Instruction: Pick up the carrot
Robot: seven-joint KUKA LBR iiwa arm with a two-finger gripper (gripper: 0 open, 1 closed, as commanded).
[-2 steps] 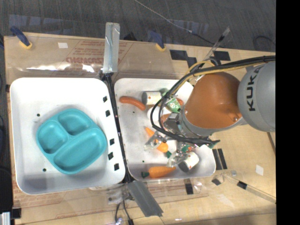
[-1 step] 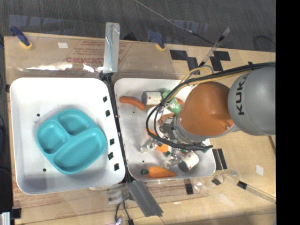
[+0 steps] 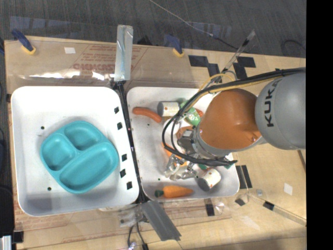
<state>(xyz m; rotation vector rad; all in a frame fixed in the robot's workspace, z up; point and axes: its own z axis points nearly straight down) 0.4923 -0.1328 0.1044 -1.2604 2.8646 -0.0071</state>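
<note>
Dark carpet fills the top of the frame above your wooden table [image 3: 270, 202], which carries two shallow white bins side by side. You have the left bin [image 3: 31, 191] in the left half of the frame, holding a teal divided plate [image 3: 79, 155] with three compartments, lying flat near its middle. The right bin [image 3: 145, 186] sits just right of centre, and the arm [image 3: 283, 111] reaches over it from the right edge, its orange band [image 3: 229, 121] covering much of that bin's upper right part. Black cables [image 3: 171, 132] loop from the band down toward the tool [image 3: 179, 168], which you see low in the right bin, just left of the wrist; it is a cluster of metal parts, and I cannot tell from this angle whether it is open or closed, or whether anything is between its tips. Your carrot [image 3: 176, 192] lies flat along the bottom wall of the right bin, its green end pointing left, just below the tool and apart from it. Another long orange piece [image 3: 147, 114] lies in the upper left of that bin, beside a small grey cylinder [image 3: 168, 108]. You can also see a white cylinder with a dark end [image 3: 209, 179] just right of the tool, partly under the wrist, and a green-and-white item [image 3: 193, 117] tucked against the orange band.
</note>
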